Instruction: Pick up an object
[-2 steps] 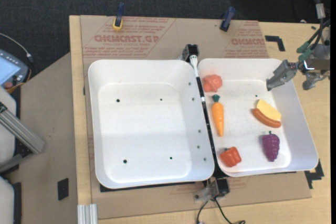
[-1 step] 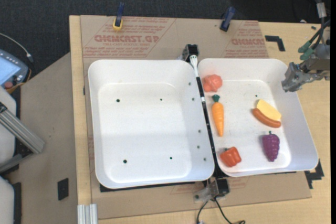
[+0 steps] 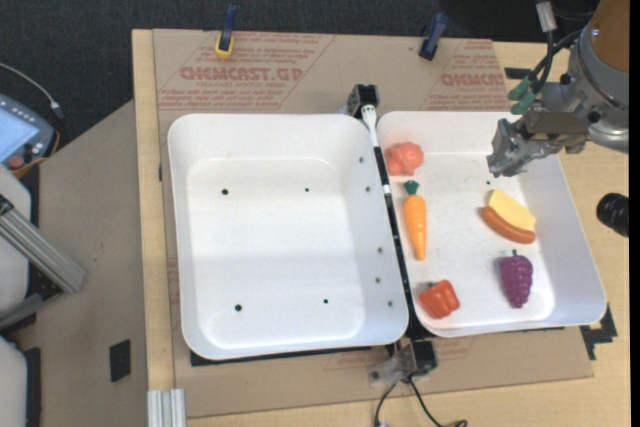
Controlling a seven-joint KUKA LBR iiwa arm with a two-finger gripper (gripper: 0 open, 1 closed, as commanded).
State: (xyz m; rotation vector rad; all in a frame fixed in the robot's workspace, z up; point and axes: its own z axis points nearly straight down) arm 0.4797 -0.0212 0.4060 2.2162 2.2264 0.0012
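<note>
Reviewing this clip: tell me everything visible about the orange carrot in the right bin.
The orange toy carrot with a green stem cap looks like smooth moulded plastic. It lies flat on the floor of the right shallow white bin, near that bin's left wall, with its green top pointing toward the far side and its narrow tip toward the camera. It touches nothing else: the pink lumpy toy sits just beyond it and the red pepper toy nearer. The end effector hovers well to its right.

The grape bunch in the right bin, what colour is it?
Dark purple with a small green stem; the grape bunch shows clearly in the camera view.
</note>
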